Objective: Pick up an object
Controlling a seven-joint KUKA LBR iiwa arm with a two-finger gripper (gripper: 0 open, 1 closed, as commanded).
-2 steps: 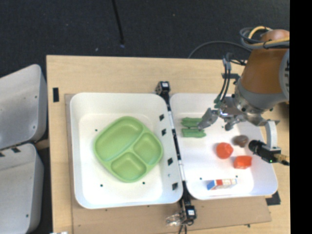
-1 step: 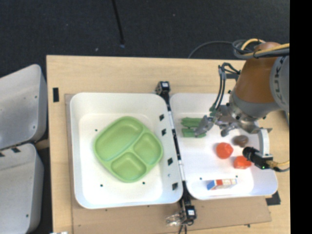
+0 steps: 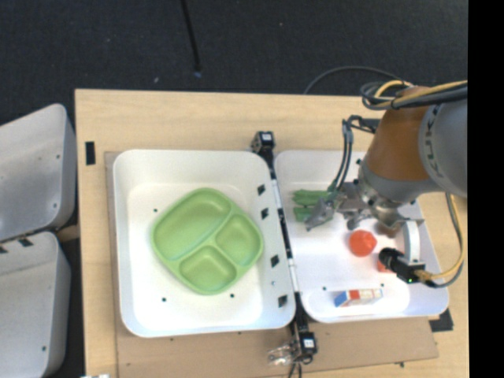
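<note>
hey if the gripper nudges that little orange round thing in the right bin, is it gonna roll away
Probably. The orange ball-like object looks round with no flat side, so a nudge would likely send it rolling across the smooth right bin. It looks small, so probably light. The bin's raised rim should stop it.

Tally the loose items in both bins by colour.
Green: 2, the tray in the left bin and a green object in the right bin, by the gripper
Orange-red: 1, the ball
White with red and blue: 1, the small box
Total: 4. A red bit near the arm's cable is too hidden to count.
</note>
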